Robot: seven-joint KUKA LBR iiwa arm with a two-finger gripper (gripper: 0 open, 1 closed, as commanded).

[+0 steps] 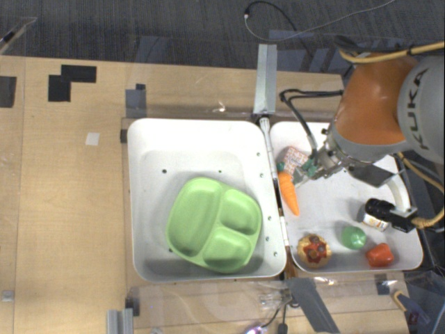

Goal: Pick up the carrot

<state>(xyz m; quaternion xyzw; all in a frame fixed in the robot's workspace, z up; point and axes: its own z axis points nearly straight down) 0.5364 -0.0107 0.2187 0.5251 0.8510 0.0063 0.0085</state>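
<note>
Nearest, we log a brown muffin [313,250], green ball [353,238] and red pepper [379,255]; beyond, the tapered orange carrot [288,193] by the right white bin's [327,207] left wall; the gripper [311,167] just beside it, finger spread indiscernible.

The carrot [288,194] is lying flat in the right bin [410,256], right next to the bin's left wall. It is orange and short, with a bit of green at its top end. Its pointy tip is pointing toward the bin's near edge.
</note>
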